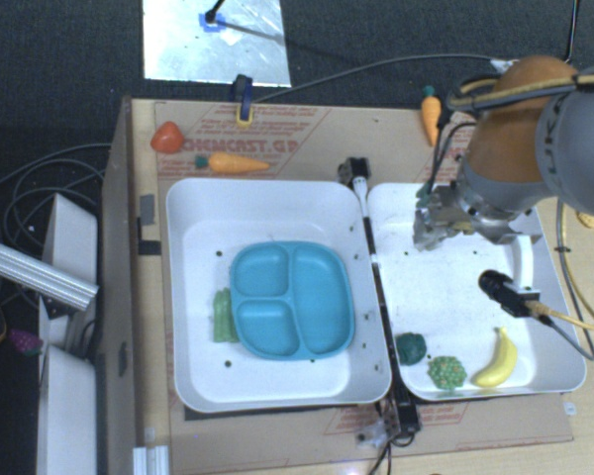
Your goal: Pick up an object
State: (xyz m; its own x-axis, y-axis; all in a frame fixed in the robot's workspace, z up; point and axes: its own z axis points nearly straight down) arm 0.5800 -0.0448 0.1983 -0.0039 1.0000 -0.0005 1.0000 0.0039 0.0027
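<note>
The gripper [434, 228] hangs over the upper left part of the right bin [445, 295], close to the divider between the two bins, with the grey arm and its orange band [520, 77] reaching in from the upper right of the frame. Whether the pincer is released or clenched cannot be told from this angle, and no object shows in it. The objects to pick lie well apart from it, along the lower edge of the right bin: a yellow banana [497, 359] at the lower right, a light green bumpy piece like broccoli [446, 371] just beside it to the left, and a dark green round object [411, 347] next to that. In the left bin [193, 265] a blue divided plate [291, 299] rests near the middle, with a green strip-shaped piece [223, 316] touching its left edge. On the cardboard above the bins lie a toy carrot [232, 163], a red-orange piece [167, 138] at the upper left, and a second carrot [432, 115] near the arm.
</note>
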